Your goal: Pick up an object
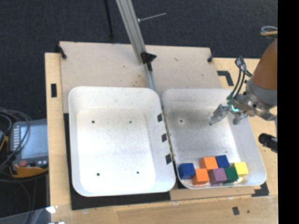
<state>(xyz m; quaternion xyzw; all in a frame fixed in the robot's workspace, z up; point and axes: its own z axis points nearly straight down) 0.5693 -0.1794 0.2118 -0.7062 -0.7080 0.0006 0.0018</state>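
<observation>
The cubes [214, 169] lie bunched in the near corner of the right bin [196, 101], most likely because its shallow curved walls and smooth floor let loose pieces slide together there. Seven can be counted: a blue one [186, 170] at the left end of the cluster, two orange ones [210, 162], a purple one [217, 175], a second blue [222, 161], a green [231, 173] and a yellow [241, 168] nearest the bin's right wall. They touch or nearly touch each other, so any grasp has little free room on the inner sides; the outer blue and yellow cubes look the easiest to reach, as a judgement.

The claw [227, 114] hangs over the right bin's far right part, well apart from the cubes and holding nothing. Its two pale fingers [217, 115] appear spread, angled down toward the bin floor, as if poised for a descent.

The cubes look like matte, hard blocks with crisp edges, probably wood or plastic, offering flat faces for the fingers. Both bins are white, speckled with dark flecks and rounded at the corners. The left bin [117, 97], touching the right bin's left wall, shows four small dark dots on its floor. The tabletop [177, 66] beyond the right bin is a dull beige board.
</observation>
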